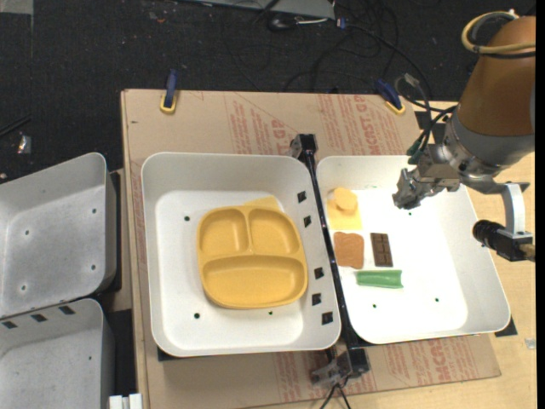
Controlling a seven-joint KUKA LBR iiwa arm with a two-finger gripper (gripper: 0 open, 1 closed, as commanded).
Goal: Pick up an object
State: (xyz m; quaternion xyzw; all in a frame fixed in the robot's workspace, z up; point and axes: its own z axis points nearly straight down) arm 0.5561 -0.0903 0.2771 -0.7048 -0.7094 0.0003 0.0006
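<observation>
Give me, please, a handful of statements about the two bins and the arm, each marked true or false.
1. The yellow divided tray lies in the left bin. True.
2. The green piece lies in the left bin beside the tray. False: it lies in the right bin, below the dark brown bar.
3. The pincer hovers over the upper part of the right bin. True.
4. The pincer holds the round yellow piece. False: that piece lies on the bin floor to the pincer's left, apart from it.
5. The tan brown square sits right of the dark brown bar. False: it sits to its left.
</observation>
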